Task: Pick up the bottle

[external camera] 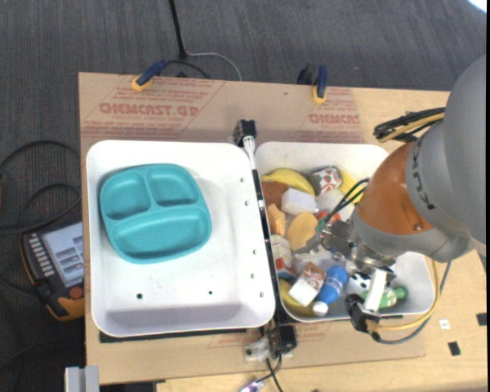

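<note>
Bottle (333, 285), white with a blue body, lies tilted among the clutter near the front of the right bin (416, 299), just beside the arm's wrist. The pincer (343, 256) is down in that bin, right above the pile, but the wrist hides its tips, so I cannot tell whether it is released, clenched or grasping anything. The arm (441, 186), grey with an orange band, comes in from the right and covers much of the bin's far right side. Around the bottle are a banana (287, 179) at the back of the bin, a small red and white can (327, 175) just beside it, a second yellow piece (291, 300) at the front left, and a green and white toy (381, 290) to the right of the bottle. The left bin (196, 296) holds a teal divided plate (153, 211), lying flat toward its back left. Both bins sit side by side, touching, on a brown board (147, 109) printed with red lettering, which forms the desk top and is fixed at its far edge by two clamps (149, 74) with yellow and blue grips. The floor (65, 23) around it is dark grey carpet, with black cables and a handheld controller (59, 260) lying to the left of the desk.
</note>
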